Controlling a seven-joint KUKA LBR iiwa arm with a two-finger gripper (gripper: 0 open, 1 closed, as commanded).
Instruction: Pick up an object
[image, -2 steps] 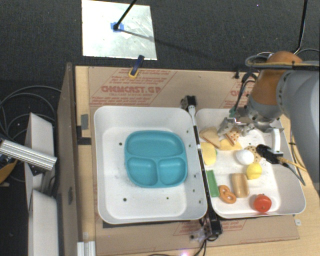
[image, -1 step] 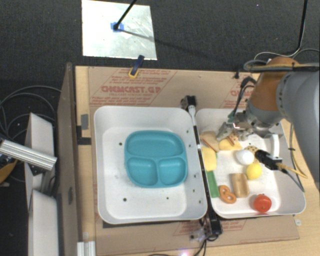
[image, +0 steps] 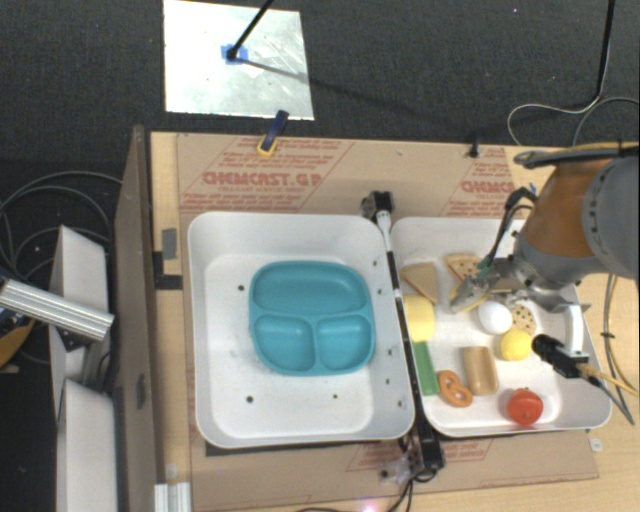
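Desk (image: 300, 165): carries two white bins side by side.
Left bin (image: 220, 330): holds one blue divided plate (image: 311, 317), well apart from the food.
Right bin (image: 580, 400): holds the pick candidates, clustered, so any grasp risks nudging neighbours.
Arm (image: 570, 225): reaches in from the right, low over the right bin.
Hand (image: 478, 288): grip state cannot be told; sits just beside the egg (image: 494, 317).
Lemon (image: 516, 345), tomato (image: 525, 406): lie nearer the front rim.

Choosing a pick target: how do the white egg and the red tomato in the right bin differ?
The white egg lies mid-bin, right beside the gripper; the red tomato sits at the near edge of the right bin, far from it. The egg looks slightly larger and oval, the tomato rounder. Both are small, smooth and rounded.
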